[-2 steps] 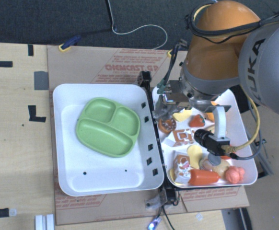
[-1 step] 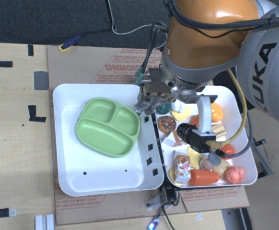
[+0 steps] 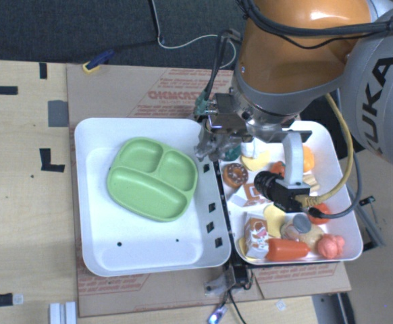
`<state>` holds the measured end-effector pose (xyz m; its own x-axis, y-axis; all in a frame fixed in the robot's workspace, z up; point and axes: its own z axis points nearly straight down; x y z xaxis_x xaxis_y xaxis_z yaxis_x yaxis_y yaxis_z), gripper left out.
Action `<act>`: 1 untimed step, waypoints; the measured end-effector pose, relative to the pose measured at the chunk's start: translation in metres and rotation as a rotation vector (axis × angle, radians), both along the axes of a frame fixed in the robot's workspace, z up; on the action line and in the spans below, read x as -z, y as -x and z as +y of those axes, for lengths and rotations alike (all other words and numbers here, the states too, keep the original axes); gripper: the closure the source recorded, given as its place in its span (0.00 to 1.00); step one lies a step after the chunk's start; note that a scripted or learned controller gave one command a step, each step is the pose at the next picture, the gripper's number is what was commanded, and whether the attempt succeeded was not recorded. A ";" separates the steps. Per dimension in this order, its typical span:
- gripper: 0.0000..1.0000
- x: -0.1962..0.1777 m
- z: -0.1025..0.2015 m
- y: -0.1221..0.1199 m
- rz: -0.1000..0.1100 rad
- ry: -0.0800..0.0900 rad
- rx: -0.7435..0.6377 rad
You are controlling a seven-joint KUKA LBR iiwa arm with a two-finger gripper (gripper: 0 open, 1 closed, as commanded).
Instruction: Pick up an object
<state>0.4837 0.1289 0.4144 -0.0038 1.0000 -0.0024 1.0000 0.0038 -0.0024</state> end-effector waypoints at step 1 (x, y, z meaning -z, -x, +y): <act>1.00 -0.009 0.000 0.000 0.002 0.001 -0.001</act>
<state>0.4838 0.1293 0.4236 -0.0049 1.0000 -0.0033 1.0000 0.0049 -0.0043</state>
